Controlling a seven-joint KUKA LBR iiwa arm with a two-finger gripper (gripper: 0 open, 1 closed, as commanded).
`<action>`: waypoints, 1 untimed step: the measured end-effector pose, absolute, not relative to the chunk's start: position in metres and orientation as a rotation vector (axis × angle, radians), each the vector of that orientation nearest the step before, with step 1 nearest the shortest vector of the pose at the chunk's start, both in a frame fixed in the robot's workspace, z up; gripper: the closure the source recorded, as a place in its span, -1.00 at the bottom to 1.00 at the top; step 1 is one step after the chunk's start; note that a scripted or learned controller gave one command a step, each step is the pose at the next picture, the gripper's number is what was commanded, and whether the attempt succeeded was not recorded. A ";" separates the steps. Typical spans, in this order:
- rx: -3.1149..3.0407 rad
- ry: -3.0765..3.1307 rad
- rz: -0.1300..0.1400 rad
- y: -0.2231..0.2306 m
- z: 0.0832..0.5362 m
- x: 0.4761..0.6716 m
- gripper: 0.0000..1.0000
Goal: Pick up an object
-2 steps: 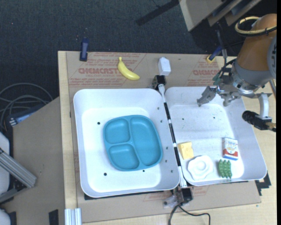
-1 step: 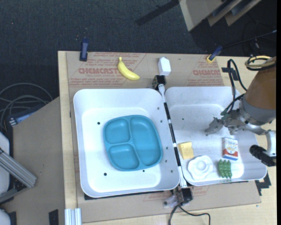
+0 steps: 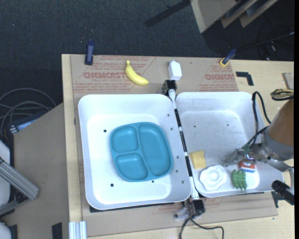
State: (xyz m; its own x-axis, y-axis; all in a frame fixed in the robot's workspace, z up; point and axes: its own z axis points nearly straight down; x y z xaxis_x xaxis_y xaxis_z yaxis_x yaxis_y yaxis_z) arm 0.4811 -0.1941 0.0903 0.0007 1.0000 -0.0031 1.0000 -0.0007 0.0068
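Tool (image 3: pixel 244 158) down low in the right bin (image 3: pixel 212 105), near its front right corner, right over a small red and white item (image 3: pixel 247 166). Can't tell whether anything is pinched. Just beside that: a green leafy piece (image 3: pixel 239 179), a white round thing (image 3: pixel 212 179), a yellow block (image 3: pixel 198 159). Blue divided plate (image 3: pixel 140 151) in the left bin (image 3: pixel 93 140). Banana (image 3: pixel 135 74) up on the counter (image 3: pixel 112 74) behind the bins.

I see a dark blue carpet floor (image 3: pixel 42 28) around my light wood desk (image 3: pixel 117 74). Grey cables (image 3: pixel 23 109) curl on the floor at the left. A pale piece of furniture (image 3: pixel 233 14) stands at the top.
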 end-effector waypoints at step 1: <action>2.212 2.204 0.003 -0.197 0.101 0.482 1.00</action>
State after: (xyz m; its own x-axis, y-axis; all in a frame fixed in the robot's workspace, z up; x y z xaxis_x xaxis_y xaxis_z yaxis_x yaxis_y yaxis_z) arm 0.4823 -0.1972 0.1015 0.0036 0.9999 -0.0123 0.9999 -0.0034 0.0147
